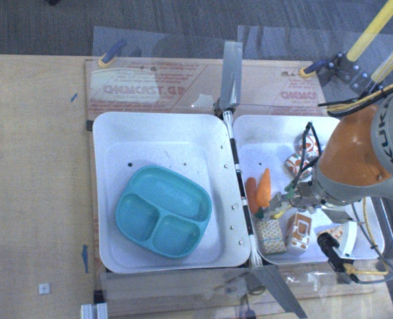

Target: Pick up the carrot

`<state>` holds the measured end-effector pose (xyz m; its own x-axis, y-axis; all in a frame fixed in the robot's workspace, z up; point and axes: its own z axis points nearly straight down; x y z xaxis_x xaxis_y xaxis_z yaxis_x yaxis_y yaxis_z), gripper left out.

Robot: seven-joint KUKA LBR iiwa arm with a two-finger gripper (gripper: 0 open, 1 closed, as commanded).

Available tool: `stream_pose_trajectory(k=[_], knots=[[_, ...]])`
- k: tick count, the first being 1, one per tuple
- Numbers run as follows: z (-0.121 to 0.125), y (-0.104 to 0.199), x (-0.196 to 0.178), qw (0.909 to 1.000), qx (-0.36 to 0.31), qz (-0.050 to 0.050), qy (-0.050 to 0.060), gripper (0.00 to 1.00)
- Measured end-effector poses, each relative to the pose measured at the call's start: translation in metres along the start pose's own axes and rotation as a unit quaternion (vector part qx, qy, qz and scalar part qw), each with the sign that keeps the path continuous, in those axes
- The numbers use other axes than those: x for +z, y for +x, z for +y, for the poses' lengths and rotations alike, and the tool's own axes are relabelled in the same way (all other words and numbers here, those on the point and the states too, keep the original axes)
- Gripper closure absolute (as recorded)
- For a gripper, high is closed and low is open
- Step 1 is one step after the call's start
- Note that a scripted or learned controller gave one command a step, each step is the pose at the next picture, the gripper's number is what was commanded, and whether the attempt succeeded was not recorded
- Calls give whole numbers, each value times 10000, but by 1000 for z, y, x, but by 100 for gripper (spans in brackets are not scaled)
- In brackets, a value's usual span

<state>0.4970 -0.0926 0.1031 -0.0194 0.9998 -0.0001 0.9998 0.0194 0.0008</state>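
From my feed the tapered orange carrot (264,186) lies in the right-hand shallow white bin (276,133), by its left wall, touching an orange sausage-shaped piece (251,195). The two-finger gripper (291,195) hangs just right of it. Can't tell its state. A teal divided plastic plate (163,210) sits in the left white bin (110,178).

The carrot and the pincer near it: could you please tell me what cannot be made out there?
- Pincer: open or shut, too small and shadowed in the camera view.
- Carrot: its lower end, lost behind the pincer.
- Right bin: its right side, covered by the arm.
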Motion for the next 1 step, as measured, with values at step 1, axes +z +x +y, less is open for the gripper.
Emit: stream_pose_trajectory(k=[1], knots=[[19,-2,14,9974,-721,-14,-65,0]])
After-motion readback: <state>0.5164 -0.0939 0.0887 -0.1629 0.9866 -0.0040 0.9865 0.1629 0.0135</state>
